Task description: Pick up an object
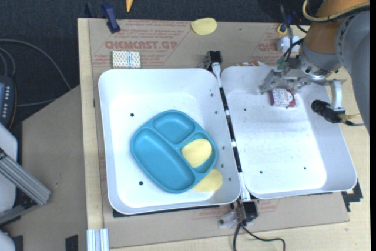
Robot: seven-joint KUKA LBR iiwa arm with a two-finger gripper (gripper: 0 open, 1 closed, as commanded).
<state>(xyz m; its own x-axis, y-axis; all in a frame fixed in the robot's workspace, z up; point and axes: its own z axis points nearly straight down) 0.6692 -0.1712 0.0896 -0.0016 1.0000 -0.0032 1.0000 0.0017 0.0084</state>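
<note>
Hand (283, 80) sits low over a small red-white packet (282, 97) at the far end of the right bin (294, 150); finger state can't tell. Packet print unreadable. Cardboard on the table (147, 43) reads "CHEMCAST".

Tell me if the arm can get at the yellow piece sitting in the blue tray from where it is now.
Probably yes. The yellow piece lies uncovered in a compartment of the blue tray, open from above. The gripper is over the right bin, so it must cross the divider first.
</note>
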